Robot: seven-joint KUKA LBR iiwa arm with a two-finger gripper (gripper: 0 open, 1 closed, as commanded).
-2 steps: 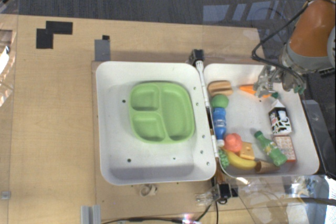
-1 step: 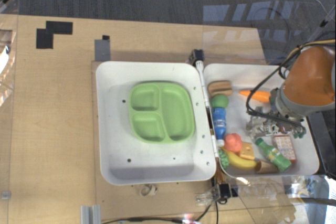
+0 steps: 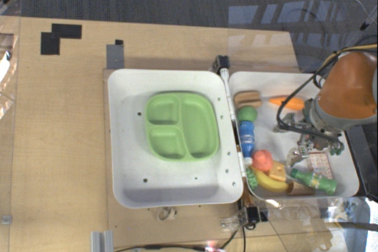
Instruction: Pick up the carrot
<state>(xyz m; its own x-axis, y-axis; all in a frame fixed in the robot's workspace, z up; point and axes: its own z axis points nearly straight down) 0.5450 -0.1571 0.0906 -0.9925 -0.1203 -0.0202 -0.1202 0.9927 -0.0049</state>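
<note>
In the right bin [image 3: 348, 153], hand [image 3: 302, 151] hangs nr green bottle [image 3: 314, 180]; grip state can't tell; carrot [image 3: 286, 102] lies apart, by far wall.

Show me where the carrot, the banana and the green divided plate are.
carrot [image 3: 286, 102], camera view, middle of its orange body
banana [image 3: 269, 182], camera view, middle of its yellow curve
green divided plate [image 3: 155, 130], camera view, ridge between its left compartments

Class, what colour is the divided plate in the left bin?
Light green; the plate shows best in the overhead camera view.
</note>
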